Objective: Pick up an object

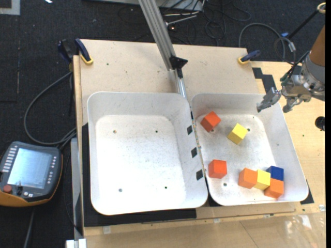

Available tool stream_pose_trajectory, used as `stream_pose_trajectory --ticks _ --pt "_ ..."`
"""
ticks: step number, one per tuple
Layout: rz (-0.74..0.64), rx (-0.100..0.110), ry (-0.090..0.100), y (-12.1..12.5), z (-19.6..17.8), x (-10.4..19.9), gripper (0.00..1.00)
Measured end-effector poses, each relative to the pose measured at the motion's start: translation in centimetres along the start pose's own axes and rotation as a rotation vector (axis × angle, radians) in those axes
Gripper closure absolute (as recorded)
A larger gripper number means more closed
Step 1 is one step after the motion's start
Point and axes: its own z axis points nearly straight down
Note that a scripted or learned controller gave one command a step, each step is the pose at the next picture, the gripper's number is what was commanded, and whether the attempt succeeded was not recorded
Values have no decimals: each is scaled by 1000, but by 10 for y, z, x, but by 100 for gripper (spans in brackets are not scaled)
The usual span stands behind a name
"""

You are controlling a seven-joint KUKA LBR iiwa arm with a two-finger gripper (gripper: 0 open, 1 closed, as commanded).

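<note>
The right bin (289, 143) holds several small blocks. An orange block (210, 121) lies near its back left, with a yellow block (238, 133) just to its right. Another orange block (217, 168) sits lower left. At the front right, an orange block (248, 178), a yellow block (263, 179), a blue block (275, 172) and an orange block (274, 188) cluster together. My gripper (276, 101) hangs over the bin's back right rim, open, with nothing between its fingers, well apart from every block.
The left bin (98, 138) stands beside the right one. A metal camera pole (158, 27) slants down to the joint between the bins. A teach pendant (28, 172) lies off the bench's left. Clamps (249, 56) grip the bench's back edge.
</note>
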Motion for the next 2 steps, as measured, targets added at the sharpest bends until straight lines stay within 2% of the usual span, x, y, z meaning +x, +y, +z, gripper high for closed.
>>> stream_pose_trajectory --ticks 1,2 --pt "-1 5 3 35 134 23 0" --pt "-3 3 4 10 140 70 0"
